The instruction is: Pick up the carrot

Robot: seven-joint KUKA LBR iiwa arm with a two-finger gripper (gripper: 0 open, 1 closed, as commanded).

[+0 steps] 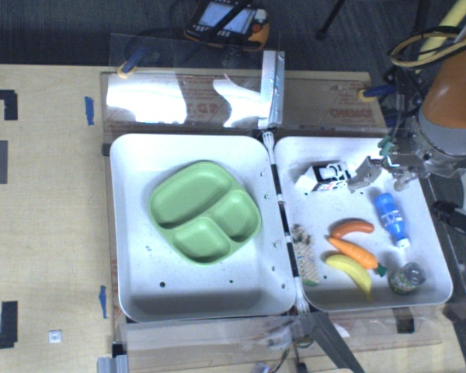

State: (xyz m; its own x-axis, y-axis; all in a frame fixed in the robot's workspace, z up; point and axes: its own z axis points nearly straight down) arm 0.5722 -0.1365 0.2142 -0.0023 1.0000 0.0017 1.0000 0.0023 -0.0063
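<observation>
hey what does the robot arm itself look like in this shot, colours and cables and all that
The arm enters from the right edge: a rounded grey body with a broad orange band above the wrist. Yellow and dark cables loop beside its upper part. At its tip sits a small gripper of bare silvery metal with angular brackets, lying over the right bin. No lettering or markings are legible on it.

Pale wooden bench (46, 231) carried two shallow white bins side by side, touching along inner edges. Left bin (132, 286) near bench centre; right bin (431, 286) toward right edge. Black tape marks (4, 103) on bare wood at left, blue tape strip (88, 109) nearby. Clear plastic sheet (179, 99) lay behind left bin.
</observation>
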